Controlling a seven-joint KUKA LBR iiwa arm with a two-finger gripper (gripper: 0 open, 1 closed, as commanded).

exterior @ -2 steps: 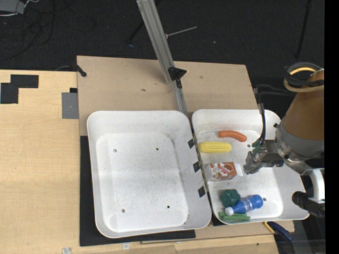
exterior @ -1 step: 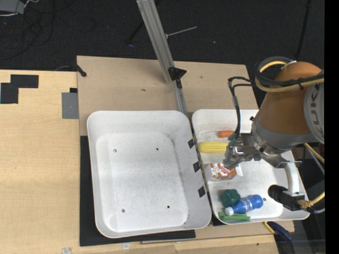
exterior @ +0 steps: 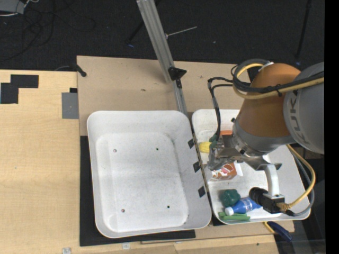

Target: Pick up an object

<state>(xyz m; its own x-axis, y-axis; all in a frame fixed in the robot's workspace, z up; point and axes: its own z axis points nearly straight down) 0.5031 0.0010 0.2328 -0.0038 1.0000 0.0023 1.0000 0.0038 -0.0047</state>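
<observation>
The arm is low over the right bin, near a red packet; a green block and a blue bottle lie nearer the front. Nothing is lifted yet. I cannot tell the state of the hand.

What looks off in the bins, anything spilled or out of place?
Nothing spilled or damaged that I can see. All the objects crowd the right bin: a dark green item, a blue-and-white bottle lying on its side by the near rim, and a red-and-white packet by the gripper. The left bin shows bare floor.
</observation>
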